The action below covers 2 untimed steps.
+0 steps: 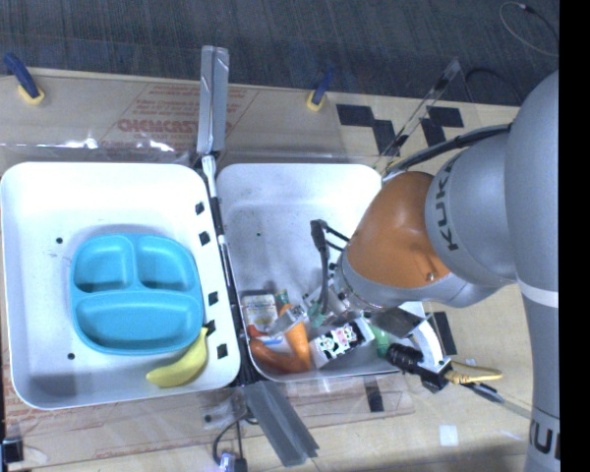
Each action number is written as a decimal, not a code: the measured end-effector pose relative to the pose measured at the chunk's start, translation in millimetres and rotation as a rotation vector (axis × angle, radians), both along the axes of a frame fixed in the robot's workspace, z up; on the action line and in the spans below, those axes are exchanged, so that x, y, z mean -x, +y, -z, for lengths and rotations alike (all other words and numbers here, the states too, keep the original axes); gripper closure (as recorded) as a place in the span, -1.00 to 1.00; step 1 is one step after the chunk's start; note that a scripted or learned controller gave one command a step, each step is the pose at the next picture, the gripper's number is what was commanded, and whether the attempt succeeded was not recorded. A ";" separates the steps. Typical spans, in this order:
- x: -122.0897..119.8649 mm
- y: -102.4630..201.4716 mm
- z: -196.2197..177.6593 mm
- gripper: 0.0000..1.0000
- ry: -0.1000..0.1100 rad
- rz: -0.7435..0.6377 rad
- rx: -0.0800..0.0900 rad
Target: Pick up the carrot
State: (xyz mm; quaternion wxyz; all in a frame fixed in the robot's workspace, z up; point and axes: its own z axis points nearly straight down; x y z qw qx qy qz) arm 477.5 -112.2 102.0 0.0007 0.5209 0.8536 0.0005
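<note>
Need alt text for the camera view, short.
The grey-and-orange arm reaches into the right bin, wrist above the carrot at its near edge. The left bin holds a blue divided plate and a banana.

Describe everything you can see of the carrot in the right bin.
The carrot is an orange, smooth, toy-like piece lying in the near left corner of the right bin, close to the divider between the bins. Its thick rounded end points toward the bin's middle, and a darker orange-red part lies low against the front wall. The gripper hangs just above and to its right, partly covering it. A small pale packet sits just behind it, and a black-and-white patterned item lies against its right side. Contact with the gripper cannot be judged.
</note>
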 end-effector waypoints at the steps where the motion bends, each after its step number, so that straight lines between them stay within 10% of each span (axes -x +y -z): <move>1: -0.5 -0.2 -10.1 1.00 0.000 -0.004 -0.001; 2: 0.4 56.0 -89.7 1.00 0.003 -0.100 0.000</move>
